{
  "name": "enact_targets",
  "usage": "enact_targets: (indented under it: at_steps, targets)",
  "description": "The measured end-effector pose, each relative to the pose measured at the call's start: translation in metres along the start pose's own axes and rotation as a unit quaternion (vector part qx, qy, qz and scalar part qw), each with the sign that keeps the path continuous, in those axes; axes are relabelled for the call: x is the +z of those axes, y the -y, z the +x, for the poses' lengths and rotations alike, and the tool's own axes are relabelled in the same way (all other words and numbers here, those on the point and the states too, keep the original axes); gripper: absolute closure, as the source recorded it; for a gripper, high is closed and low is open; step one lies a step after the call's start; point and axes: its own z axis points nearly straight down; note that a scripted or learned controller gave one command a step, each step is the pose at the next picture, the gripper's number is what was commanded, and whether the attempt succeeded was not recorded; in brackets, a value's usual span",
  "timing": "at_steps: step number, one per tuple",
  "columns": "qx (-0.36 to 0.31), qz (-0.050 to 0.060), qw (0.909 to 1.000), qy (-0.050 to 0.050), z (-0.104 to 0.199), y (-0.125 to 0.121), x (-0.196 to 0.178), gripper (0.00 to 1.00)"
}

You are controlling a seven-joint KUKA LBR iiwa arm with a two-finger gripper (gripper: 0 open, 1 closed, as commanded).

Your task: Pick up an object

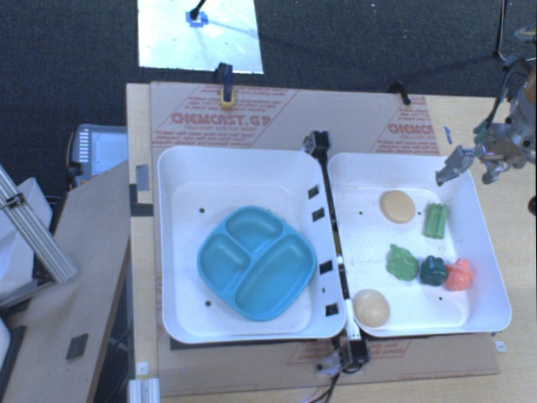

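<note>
Dark carpet was seen behind the desk (138, 225), on which two white bins lay side by side. A blue divided plate (256, 261) was set in the left bin (180, 175). Food pieces were spread in the right bin (487, 296), its upper left floor bare. "CHEMCAST" was read on brown paper (252, 116). The end effector (470, 164) hung released over the right bin's far edge, grasping nothing.
</note>
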Motion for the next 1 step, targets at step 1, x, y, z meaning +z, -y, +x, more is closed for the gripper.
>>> enact_targets:
  at_steps: [1]
  targets:
    - [-0.002, -0.006, 1.0, 0.001, 0.0009, -0.002, -0.0073, 0.0]
